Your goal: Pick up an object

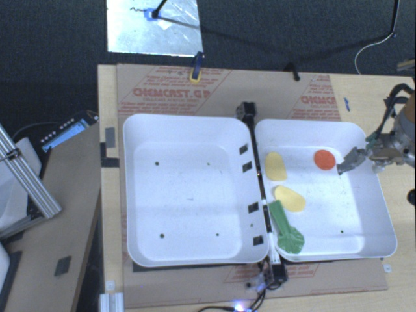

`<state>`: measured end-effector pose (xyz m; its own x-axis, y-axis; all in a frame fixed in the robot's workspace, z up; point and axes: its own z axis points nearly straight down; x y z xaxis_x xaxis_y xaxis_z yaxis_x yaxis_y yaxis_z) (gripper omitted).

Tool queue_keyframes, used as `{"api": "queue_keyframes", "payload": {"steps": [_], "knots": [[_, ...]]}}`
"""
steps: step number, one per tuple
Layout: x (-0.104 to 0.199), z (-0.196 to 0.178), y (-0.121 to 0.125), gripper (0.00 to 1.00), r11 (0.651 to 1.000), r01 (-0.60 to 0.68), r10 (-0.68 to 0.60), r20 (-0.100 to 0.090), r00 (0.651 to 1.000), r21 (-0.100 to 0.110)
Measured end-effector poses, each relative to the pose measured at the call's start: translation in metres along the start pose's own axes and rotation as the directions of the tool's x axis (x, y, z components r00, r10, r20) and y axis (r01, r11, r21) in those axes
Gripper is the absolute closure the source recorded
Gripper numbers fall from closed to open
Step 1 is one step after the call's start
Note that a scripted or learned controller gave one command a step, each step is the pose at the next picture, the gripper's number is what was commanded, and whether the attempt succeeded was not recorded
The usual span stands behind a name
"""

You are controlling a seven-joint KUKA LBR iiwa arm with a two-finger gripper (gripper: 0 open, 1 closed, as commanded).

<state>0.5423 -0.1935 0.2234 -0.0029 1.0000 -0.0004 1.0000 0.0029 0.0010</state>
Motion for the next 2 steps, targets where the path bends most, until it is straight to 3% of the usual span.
{"api": "queue_keyframes", "payload": {"steps": [1, 2], "knots": [[0.032, 0.145, 0.002, 0.00, 1.000, 0.002, -0.002, -0.003, 1.000, 0.004], [0.065, 0.138, 0.071, 0.00, 1.000, 0.007, -0.007, -0.001, 1.000, -0.007]]}}
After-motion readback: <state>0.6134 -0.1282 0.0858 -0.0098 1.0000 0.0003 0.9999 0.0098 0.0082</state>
